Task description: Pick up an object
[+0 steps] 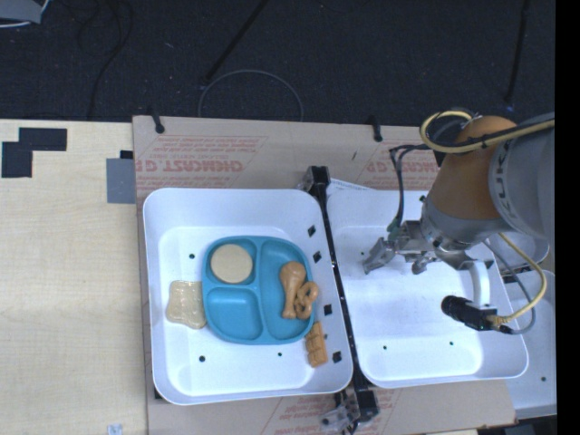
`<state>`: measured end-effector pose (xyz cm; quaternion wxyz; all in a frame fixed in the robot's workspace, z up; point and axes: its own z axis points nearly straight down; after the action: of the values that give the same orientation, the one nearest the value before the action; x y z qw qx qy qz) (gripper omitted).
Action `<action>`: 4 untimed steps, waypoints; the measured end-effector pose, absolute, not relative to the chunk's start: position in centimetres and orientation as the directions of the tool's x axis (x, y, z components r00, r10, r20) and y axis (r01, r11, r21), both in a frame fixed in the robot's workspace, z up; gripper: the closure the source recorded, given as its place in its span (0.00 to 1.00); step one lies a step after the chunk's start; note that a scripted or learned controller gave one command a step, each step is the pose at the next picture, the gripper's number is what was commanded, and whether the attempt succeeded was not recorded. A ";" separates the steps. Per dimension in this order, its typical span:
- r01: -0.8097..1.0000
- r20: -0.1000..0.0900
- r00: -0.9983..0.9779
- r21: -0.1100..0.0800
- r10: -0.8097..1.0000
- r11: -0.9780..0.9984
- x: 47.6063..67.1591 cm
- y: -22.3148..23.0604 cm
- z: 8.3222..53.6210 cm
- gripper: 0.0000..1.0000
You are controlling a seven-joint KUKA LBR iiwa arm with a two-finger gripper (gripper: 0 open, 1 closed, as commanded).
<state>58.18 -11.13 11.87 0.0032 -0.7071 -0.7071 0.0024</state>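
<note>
Two bins (172,243) side by side on counter (63,279). Blue tray (240,320) in left bin, holding round biscuit (230,263) and pretzel (297,288), long axis running top to bottom. Pincer (385,254) low over right bin (426,352), apparently spread, gripping nothing, well apart from food.

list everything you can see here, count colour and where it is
bins: 2, white, side by side on the bench
divided plate: 1, blue, in the left bin
round flat piece: 1, tan, plate's upper left compartment
twisted piece: 1, orange-brown, plate's right compartment
pale flat piece: 1, cream, left bin, against the plate's left edge
small chunk: 1, orange-brown, left bin, below the plate's right corner
arm: 1, grey with orange band, over the right bin
gripper: 1, metal, above the right bin's floor
</note>
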 end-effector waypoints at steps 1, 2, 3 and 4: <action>1.000 0.001 0.000 -0.006 1.000 0.000 58.1 -11.0 8.6 0.00; 1.000 0.001 0.004 -0.004 1.000 -0.004 58.2 -11.1 9.8 1.00; 1.000 0.000 0.005 0.001 1.000 -0.005 57.4 -11.7 15.5 1.00; 1.000 0.000 -0.001 0.001 1.000 0.001 57.6 -11.7 19.8 1.00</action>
<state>57.64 -11.66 19.77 -0.0004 -0.7069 -0.7073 -0.0003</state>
